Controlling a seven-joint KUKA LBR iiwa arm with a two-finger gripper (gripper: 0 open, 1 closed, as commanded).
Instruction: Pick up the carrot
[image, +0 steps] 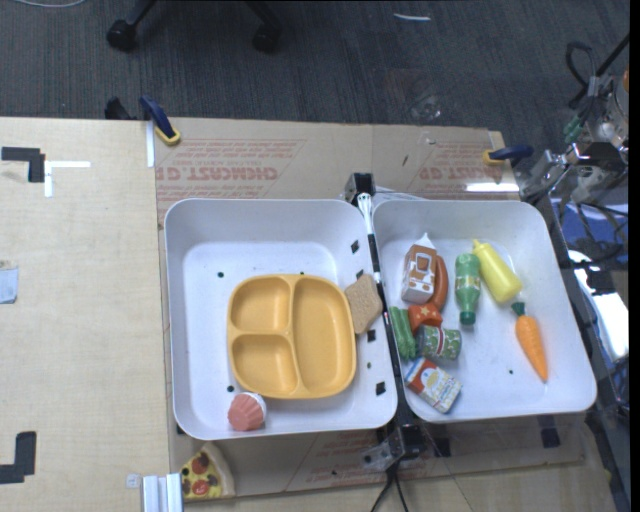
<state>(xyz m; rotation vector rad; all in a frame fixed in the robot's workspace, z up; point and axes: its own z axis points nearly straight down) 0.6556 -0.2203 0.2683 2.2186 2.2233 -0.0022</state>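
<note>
The carrot (531, 344) is orange with a small green top. It lies on the floor of the right bin (560, 385), near the bin's right wall, its green end pointing to the back and its tip to the front. It lies apart from the other items; the nearest is a yellow bottle (497, 272) just behind its green end.
Left of the carrot lie a green bottle (467, 288), a carton (419, 272), a can (440, 342) and a small box (435, 386). The left bin (190, 300) holds a yellow divided plate (293, 335), a cracker (363, 303) and a pink cupcake (247, 411). A pizza slice (203, 478) lies outside.
</note>
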